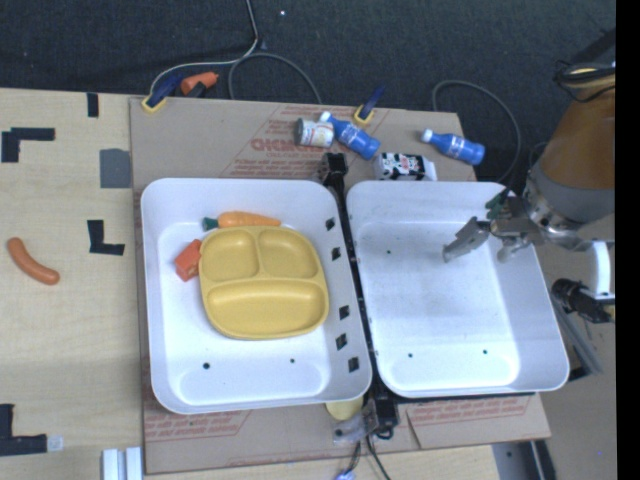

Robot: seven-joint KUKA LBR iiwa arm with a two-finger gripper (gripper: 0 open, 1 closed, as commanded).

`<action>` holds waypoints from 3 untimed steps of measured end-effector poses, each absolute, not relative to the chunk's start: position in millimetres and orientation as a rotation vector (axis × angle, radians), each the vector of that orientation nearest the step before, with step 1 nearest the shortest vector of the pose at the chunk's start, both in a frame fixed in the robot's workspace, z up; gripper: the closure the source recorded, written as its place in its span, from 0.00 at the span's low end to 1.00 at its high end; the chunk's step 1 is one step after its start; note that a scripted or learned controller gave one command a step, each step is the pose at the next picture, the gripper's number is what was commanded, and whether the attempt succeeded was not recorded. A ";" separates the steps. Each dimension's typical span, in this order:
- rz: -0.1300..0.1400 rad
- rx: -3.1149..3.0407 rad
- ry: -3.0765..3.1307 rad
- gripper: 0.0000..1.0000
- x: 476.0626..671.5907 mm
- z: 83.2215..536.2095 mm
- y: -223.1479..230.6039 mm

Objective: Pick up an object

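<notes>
Down in the left bin (165,298), nearest me, lies a yellow divided plate (264,280), three compartments, with an orange carrot (248,220) touching its far rim and a red-orange piece (188,259) at its left edge. Across the divider, over the right bin (530,353), the tool (482,242) hangs with its fingers spread, gripping nothing, well apart from the plate. Farther back on the bench, red lettering on the cardboard (262,148) is too faint to read; two blue bottles (357,138) lie there.
</notes>
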State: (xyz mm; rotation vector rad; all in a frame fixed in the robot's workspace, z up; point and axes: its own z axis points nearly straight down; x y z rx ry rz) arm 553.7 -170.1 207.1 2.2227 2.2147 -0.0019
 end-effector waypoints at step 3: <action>0.008 2.209 2.229 0.00 576.1 123.8 -126.1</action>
